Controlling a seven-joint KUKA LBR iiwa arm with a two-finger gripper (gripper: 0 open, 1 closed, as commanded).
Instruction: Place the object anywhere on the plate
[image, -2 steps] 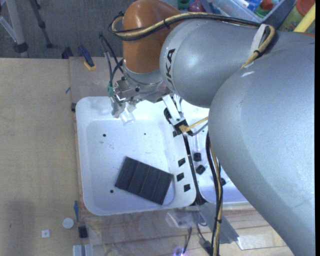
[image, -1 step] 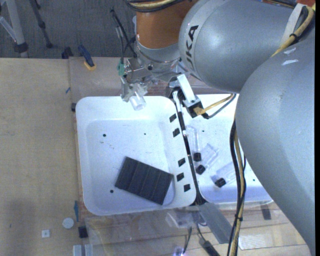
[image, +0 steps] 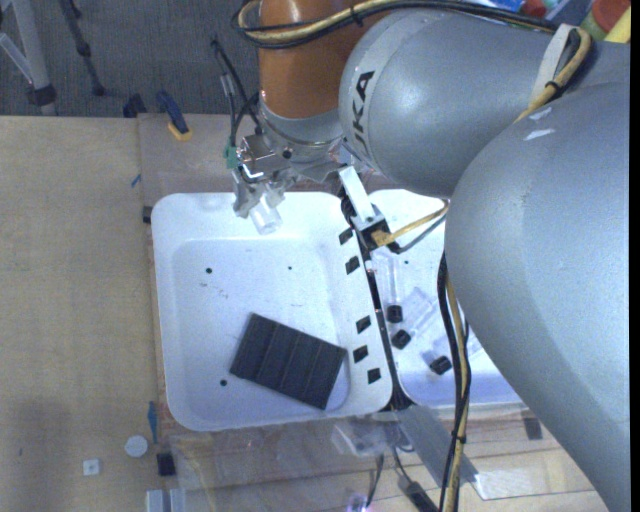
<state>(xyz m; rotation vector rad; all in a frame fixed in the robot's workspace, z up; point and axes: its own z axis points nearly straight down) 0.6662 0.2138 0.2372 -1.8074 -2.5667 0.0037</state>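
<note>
Dark grey and ribbed, the flat rectangular slab (image: 287, 361) lies on the floor of the left bin (image: 200, 250), well below the gripper (image: 260, 208) in the camera view and slightly to its right. We take this slab for the plate, though that is a judgement. The gripper hangs over the bin's far rim; its translucent fingers are small and blurred, so we cannot tell their state, and we cannot tell whether anything sits between them (no object is plainly visible there).

Risks from here:
- If nothing is carried, any descent onto the slab achieves nothing.
- If something is carried, an early release drops it on the bare white floor between gripper and slab.
- The slab lies skewed, with one corner close to the bin's inner wall; an off-centre release may let the object slide off.

Surroundings: to the gripper's right runs the divider (image: 362, 300) between the bins, marked with black tabs, and a yellow cable (image: 415, 228) crosses it. The arm's large grey link (image: 540, 280) covers much of the right bin (image: 430, 330). Small items (image: 135, 447) lie on the worktop (image: 70, 300), below the left bin.
</note>
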